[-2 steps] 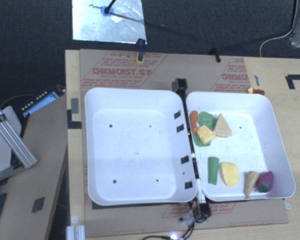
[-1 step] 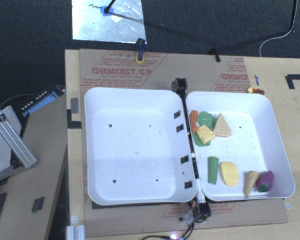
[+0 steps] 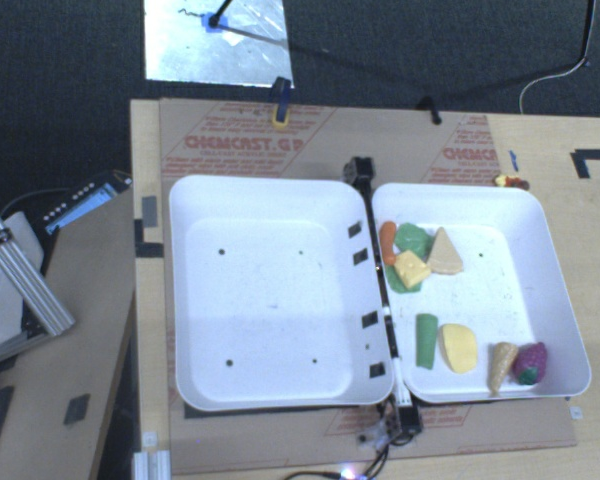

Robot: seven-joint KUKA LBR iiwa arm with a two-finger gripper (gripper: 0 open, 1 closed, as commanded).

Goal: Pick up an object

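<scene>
Worktop [image 3: 240,140]: brown board with red print, bearing two white bins side by side. I cannot tell the state of my claw.

Left bin [image 3: 270,298]: white floor with a few dark dots. Black clips [image 3: 361,257] run along the seam where the two bins meet.

Right bin [image 3: 505,268], toward the worktop's right edge, holds all the items to pick from, in two groups.

Far group, by the seam:
- Carrot [image 3: 387,236], orange, lying just beside the bin's left wall.
- Green leaf [image 3: 413,236], touching the carrot's right side.
- Yellow block [image 3: 411,269], lying on the leaf's near part.
- Tan wedge [image 3: 445,254], point toward the far edge, touching the leaf and just beside the block.

Near group, along the bin's near wall:
- Green stick [image 3: 426,341], lying lengthwise near to far.
- Yellow lump [image 3: 459,348], rounded, just beside the stick on its right.
- Cone [image 3: 502,365], tan, tip toward the near edge, a little apart from the lump.
- Purple piece [image 3: 529,362], with a green spot, touching the cone and close to the bin's near right corner.

The two groups lie apart, with bare bin floor between them.

Other findings: a yellow clamp [image 3: 279,116] on the worktop's far edge; a small orange-yellow piece [image 3: 510,180] on the board beyond the right bin's far wall.
</scene>
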